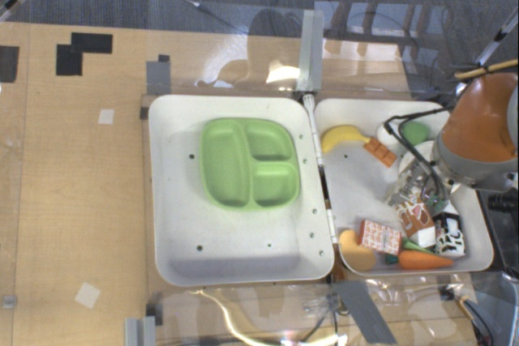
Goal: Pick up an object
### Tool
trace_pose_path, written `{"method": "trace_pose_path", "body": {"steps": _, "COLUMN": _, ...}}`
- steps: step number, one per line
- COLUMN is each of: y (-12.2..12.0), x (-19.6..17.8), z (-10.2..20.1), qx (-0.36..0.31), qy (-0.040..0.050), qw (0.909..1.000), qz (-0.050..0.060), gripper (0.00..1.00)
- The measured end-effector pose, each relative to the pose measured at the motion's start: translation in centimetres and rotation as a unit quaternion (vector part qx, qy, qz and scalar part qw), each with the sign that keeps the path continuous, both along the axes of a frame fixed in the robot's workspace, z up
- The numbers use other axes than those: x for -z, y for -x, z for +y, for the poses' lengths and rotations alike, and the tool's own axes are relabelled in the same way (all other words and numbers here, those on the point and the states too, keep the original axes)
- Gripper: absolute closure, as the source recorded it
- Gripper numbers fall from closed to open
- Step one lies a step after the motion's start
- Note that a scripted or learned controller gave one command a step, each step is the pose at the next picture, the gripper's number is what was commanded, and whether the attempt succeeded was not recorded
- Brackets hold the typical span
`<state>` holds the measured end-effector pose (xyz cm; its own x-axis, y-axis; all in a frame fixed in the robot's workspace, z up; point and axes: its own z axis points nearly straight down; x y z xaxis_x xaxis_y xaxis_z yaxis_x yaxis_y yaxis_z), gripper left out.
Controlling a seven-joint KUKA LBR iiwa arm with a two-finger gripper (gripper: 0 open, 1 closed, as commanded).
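tool low in the right bin, grasp not yet shown

camera view: the arm (483, 130) leans in over the right bin (350, 174), its tool (416, 194) down among the clutter. i cannot tell how far the tool is open, or whether it has anything. just beneath it lie a patterned packet (415, 216) and a black-and-white piece (451, 237); a carrot (422, 259) sits a little beyond, with a red box (379, 237) beside that. a banana (344, 137) lies well apart from the tool, and a green tray (249, 163) farther still, in the left bin (174, 198). this looks like the reach-and-grasp step; next it needs a firm close, then a straight lift.
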<state>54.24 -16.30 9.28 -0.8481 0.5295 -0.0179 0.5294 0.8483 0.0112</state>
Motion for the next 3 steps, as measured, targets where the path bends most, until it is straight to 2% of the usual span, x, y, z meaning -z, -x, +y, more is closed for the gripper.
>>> {"method": "trace_pose_path", "body": {"steps": 1, "y": 0.2, "x": 0.2, "z": -0.1, "qx": 0.0, "qy": 0.0004, "qw": 1.0, "qz": 0.003, "gripper": 0.0}}
{"method": "trace_pose_path", "body": {"steps": 2, "y": 0.5, "x": 0.2, "z": 1.4, "qx": 0.064, "qy": 0.0016, "qw": 0.9979, "qz": 0.001, "gripper": 0.0}}
{"method": "trace_pose_path", "body": {"steps": 3, "y": 1.9, "x": 0.2, "z": 2.0, "qx": 0.061, "qy": 0.0017, "qw": 0.9981, "qz": -0.001, "gripper": 0.0}}
